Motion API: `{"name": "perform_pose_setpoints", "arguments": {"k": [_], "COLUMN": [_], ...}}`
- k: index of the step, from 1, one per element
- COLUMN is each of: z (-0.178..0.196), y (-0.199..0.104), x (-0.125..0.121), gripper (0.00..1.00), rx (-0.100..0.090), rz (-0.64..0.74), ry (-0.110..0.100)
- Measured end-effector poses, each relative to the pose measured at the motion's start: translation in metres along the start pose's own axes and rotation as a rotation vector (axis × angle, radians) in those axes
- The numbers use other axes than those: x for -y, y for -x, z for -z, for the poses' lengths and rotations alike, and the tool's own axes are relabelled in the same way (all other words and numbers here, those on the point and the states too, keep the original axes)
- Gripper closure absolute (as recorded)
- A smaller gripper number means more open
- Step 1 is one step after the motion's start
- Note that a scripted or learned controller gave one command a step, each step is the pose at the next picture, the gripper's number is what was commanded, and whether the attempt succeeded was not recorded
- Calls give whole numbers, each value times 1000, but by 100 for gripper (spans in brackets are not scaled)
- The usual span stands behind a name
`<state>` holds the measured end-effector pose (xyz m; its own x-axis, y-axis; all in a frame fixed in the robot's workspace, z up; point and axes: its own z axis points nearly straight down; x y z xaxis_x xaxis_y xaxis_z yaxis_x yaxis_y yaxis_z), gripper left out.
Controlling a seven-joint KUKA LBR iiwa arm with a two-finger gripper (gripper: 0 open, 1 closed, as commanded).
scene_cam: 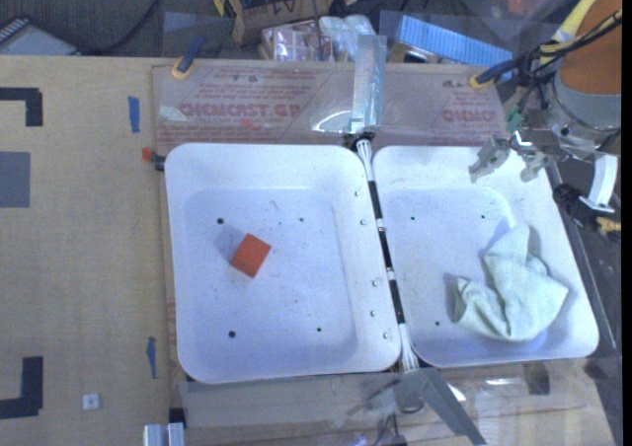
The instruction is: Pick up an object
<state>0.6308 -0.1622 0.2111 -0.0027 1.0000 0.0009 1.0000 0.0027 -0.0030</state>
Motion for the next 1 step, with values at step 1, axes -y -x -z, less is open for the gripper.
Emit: {"name": "perform_pose_setpoints", "arguments": {"k": [1], "z": [-119], "y": [-43], "x": [60], "gripper": [0], "rx": [2], "rz": [141], "ry": [6]}}
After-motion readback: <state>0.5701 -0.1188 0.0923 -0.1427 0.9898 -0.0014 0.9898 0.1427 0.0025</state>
